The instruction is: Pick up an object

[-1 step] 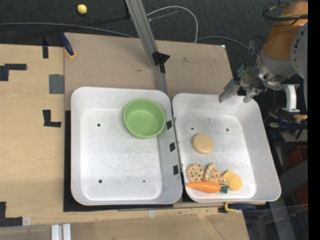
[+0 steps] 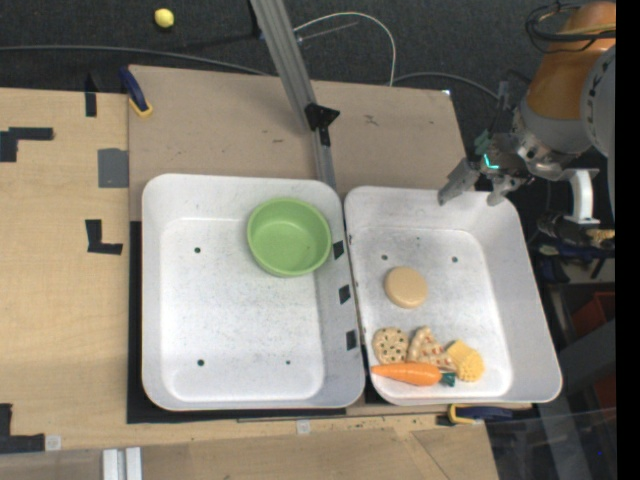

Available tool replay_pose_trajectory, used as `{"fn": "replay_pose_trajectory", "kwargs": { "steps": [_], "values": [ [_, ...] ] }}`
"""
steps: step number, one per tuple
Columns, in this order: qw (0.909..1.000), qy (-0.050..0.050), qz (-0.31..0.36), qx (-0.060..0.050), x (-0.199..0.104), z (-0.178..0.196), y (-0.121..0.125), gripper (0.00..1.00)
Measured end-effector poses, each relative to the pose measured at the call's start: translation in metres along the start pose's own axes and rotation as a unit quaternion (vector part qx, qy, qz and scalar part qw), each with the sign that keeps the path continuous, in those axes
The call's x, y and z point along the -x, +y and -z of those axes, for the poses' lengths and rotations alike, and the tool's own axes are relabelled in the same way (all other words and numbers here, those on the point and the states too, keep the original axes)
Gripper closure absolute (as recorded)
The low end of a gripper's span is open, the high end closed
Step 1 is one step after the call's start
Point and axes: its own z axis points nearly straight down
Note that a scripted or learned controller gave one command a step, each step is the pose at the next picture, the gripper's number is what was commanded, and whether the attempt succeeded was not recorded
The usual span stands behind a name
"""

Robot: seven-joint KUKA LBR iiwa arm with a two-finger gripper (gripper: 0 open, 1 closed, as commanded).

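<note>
The hand [image 2: 472,187] hangs open and holds nothing over the right bin's [image 2: 520,268] far corner. A round biscuit [image 2: 406,287], carrot [image 2: 406,373] and corn [image 2: 465,361] lie in that bin.

No readable text, labels, numbers or signs anywhere.

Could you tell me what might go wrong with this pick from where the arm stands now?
1. The carrot, waffle cookie and corn lie packed together near the right bin's front wall, so a grasp could miss or snag two.
2. The gripper hovers at the bin's far rim and might clip it descending.
</note>
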Motion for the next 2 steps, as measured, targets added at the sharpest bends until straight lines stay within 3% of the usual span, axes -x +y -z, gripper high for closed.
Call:
{"fn": "replay_pose_trajectory", "kwargs": {
  "steps": [2],
  "values": [
    [1.0000,0.000,0.000,0.000,-0.006,-0.118,-0.001,0.00]
  ]
}}
